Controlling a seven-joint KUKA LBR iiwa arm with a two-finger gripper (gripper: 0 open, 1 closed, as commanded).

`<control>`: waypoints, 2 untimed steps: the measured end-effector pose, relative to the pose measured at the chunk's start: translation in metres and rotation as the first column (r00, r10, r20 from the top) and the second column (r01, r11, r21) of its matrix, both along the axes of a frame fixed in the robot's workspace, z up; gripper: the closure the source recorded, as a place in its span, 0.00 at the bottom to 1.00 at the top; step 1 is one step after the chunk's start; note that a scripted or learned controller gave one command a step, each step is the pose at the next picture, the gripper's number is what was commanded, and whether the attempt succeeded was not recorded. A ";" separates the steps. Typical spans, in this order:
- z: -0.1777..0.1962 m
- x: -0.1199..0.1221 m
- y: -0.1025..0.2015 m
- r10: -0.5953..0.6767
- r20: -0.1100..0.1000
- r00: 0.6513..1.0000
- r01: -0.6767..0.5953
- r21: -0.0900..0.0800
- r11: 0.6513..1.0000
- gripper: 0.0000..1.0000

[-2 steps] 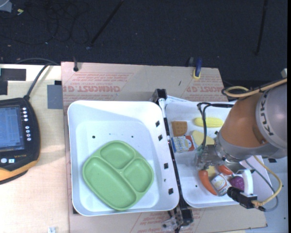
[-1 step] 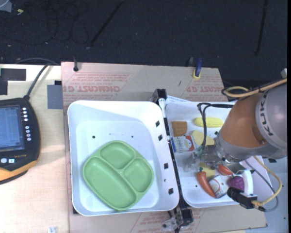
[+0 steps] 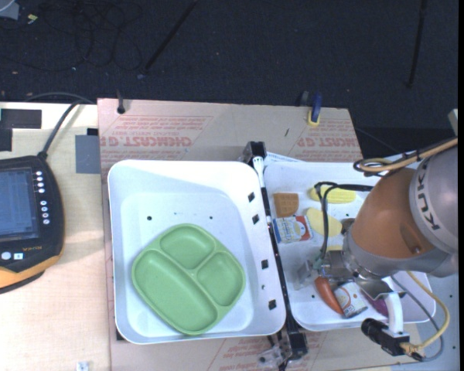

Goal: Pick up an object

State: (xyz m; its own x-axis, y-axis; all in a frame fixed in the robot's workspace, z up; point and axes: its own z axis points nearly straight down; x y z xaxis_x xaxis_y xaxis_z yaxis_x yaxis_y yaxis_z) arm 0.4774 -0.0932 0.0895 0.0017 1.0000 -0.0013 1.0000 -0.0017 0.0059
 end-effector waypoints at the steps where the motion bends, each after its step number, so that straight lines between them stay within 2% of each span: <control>1: 0.011 0.001 0.002 -0.001 -0.003 1.000 0.001 0.007 1.000 1.00; 2: 0.100 0.035 0.078 0.009 -0.002 1.000 -0.009 0.005 1.000 1.00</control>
